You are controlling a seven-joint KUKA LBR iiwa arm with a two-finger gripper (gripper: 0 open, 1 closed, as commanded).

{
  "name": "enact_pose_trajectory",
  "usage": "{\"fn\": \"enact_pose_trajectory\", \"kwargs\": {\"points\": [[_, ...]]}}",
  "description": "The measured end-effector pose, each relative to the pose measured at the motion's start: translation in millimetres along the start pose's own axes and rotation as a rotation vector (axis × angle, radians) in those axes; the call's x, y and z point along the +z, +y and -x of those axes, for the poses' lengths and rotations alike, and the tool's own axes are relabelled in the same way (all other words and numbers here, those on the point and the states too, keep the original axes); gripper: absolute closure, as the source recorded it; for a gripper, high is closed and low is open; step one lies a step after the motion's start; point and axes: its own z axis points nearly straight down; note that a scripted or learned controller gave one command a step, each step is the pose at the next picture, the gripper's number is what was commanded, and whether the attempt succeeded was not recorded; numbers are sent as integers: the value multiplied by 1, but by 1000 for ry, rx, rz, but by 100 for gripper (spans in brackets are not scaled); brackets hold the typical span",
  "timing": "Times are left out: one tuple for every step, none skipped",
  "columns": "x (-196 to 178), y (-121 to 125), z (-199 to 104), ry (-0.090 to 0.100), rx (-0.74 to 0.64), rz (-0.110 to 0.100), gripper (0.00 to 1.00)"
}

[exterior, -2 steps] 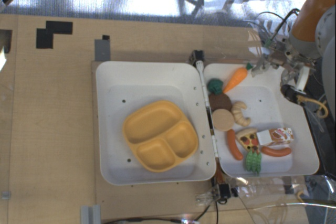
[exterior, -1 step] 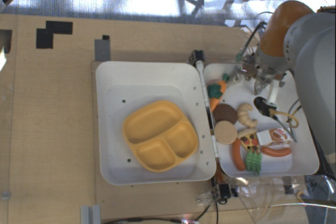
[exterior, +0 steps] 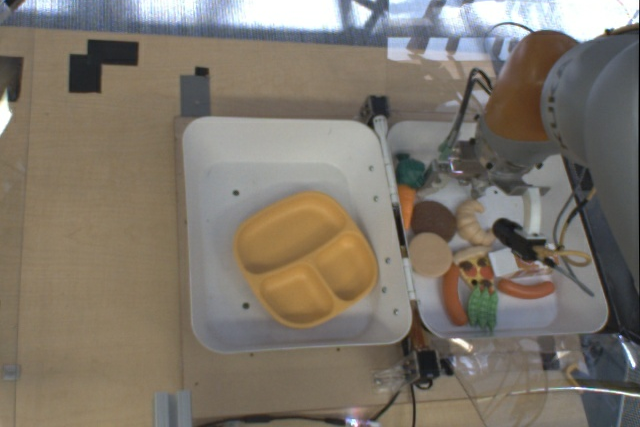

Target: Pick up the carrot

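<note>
The carrot (exterior: 406, 202) lies in the right bin (exterior: 585, 320) against its left wall, with its orange body pointing toward the front and its green top (exterior: 410, 169) toward the back. My gripper (exterior: 476, 181) hangs over the back middle of that bin, under the grey wrist and orange band. It is a short way right of the carrot's green top and does not touch it. The wrist hides the gripper's lower end.
The right bin also holds a brown disc (exterior: 434, 217), a tan disc (exterior: 431, 254), a cream croissant (exterior: 472, 223), a pizza slice (exterior: 475, 266), two sausages (exterior: 454, 295) (exterior: 526, 289) and a green piece (exterior: 483, 307). A yellow divided plate (exterior: 303, 258) sits in the left bin (exterior: 215, 165).
</note>
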Motion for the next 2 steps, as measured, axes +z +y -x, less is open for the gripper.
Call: {"fn": "enact_pose_trajectory", "kwargs": {"points": [[-143, -64, 25, -5, -137, 15, 0], [-96, -27, -42, 5, -144, -3, 0]]}}
